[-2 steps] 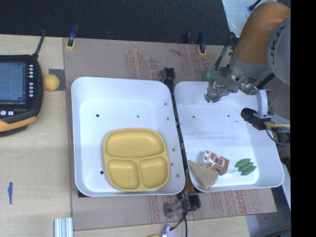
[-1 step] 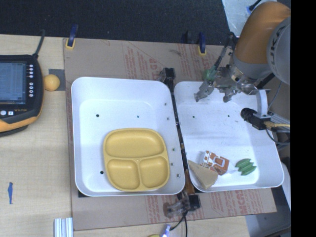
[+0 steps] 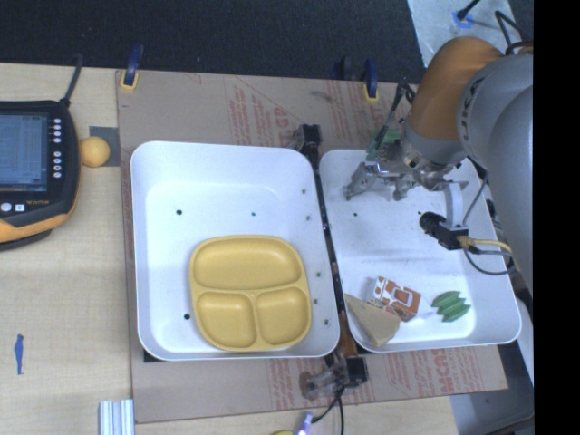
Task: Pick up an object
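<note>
My gripper (image 3: 375, 188) hovers over the far left part of the right bin (image 3: 399, 243), its fingers spread open with nothing between them. Near that bin's front edge lie three things: a tan wedge (image 3: 370, 321) at the front left corner, a small brown and white box (image 3: 394, 296) just right of it, and a green leafy piece (image 3: 450, 304) further right. All three are well in front of the gripper and apart from it. A yellow divided plate (image 3: 250, 291) lies in the front half of the left bin (image 3: 172, 188).
A handheld control pad (image 3: 32, 166) and an orange ball (image 3: 94, 150) sit on the bench left of the bins. The grey arm with its orange band (image 3: 453, 80) reaches in over the right bin's far right corner.
</note>
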Action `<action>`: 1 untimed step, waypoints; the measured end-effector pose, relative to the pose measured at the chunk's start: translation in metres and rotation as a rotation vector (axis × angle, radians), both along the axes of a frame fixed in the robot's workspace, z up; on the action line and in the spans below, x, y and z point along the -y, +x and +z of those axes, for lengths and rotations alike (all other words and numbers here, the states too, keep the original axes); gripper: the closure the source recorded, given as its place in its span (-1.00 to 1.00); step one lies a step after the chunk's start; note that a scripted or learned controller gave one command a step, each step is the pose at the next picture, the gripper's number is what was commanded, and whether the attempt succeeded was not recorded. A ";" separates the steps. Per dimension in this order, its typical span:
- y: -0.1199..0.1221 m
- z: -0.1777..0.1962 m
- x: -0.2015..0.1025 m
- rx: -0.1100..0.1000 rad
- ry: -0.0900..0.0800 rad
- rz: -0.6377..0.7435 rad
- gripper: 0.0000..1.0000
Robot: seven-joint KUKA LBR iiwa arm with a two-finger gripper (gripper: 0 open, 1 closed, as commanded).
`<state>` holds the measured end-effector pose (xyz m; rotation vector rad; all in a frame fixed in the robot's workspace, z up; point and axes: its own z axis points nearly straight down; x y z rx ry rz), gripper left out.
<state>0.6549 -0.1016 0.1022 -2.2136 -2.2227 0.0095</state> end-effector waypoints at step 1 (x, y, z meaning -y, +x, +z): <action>0.001 -0.010 -0.008 0.002 0.000 0.001 -1.00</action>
